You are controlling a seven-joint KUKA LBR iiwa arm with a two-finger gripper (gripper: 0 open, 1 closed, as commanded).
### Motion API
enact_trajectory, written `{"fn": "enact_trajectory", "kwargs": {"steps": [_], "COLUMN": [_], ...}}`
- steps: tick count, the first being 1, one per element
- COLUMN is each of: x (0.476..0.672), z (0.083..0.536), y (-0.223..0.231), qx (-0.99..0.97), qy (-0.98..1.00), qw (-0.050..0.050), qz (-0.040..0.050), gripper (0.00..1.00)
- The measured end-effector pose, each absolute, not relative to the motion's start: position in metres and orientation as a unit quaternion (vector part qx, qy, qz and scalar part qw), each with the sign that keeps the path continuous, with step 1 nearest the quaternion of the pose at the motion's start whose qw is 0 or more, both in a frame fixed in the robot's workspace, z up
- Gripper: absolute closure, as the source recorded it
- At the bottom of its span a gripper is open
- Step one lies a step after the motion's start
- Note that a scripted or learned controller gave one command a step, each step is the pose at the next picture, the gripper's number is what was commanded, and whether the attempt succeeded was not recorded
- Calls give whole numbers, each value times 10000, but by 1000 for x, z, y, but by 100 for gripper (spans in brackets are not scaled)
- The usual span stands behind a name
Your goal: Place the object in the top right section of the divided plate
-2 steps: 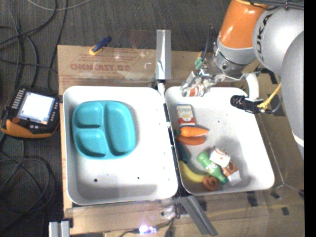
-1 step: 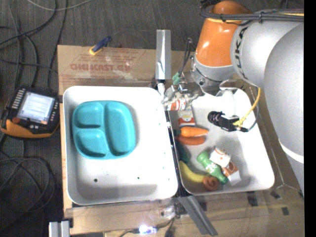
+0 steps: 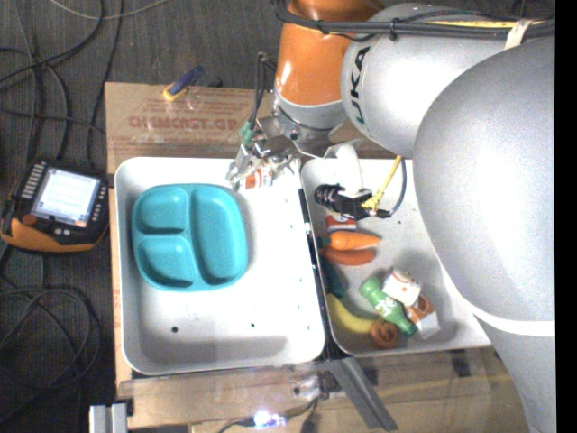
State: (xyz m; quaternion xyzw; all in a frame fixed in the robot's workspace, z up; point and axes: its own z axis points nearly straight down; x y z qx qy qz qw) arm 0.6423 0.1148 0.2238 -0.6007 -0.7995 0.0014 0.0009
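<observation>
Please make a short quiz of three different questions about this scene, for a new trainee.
1. True or false: the blue divided plate lies in the left bin.
2. Which lies directly beside the carrot? A) sausage B) tablet C) plate
3. Fill in: the pincer hangs over the left bin's ____ right corner.

Key: 1 true. 2 A. 3 top; a small orange and white object shows at its tip, but a grip cannot be confirmed.

The arm (image 3: 469, 142) is bulky, smooth light grey, with a glossy orange band (image 3: 311, 57) above the wrist, dark lettering, and a thin yellow cable (image 3: 389, 180) nearby.
</observation>
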Motion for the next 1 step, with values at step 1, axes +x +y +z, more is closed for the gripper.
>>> {"fn": "enact_trajectory", "kwargs": {"steps": [1], "x": [668], "z": [158], "y": [178], "qx": [-5325], "qy": [-8464], "qw": [3], "qz": [18], "gripper": [100]}}
